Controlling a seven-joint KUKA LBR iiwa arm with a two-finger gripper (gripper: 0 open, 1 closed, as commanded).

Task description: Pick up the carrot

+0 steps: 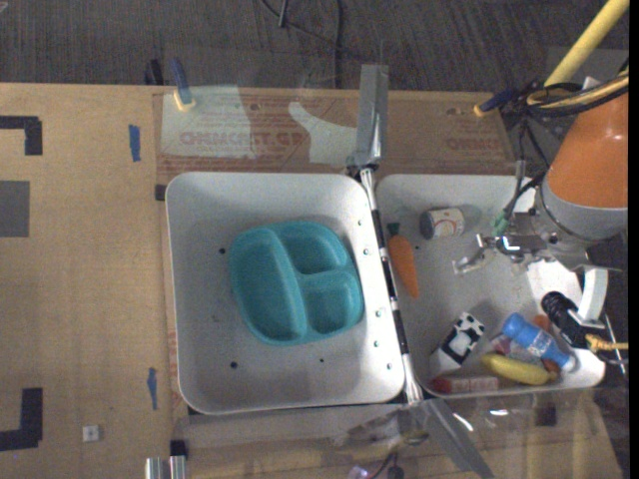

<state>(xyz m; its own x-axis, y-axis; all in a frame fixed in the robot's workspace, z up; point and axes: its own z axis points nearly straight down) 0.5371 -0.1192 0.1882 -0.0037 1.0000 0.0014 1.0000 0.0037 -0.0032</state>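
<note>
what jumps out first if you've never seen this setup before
The teal divided plate stands out first, lying in the middle of the left white bin. Next is the orange carrot in the right bin, lying along its left wall beside the divider. At the right edge the arm's orange band looms over that bin, with the hand reaching in apart from the carrot.
</note>
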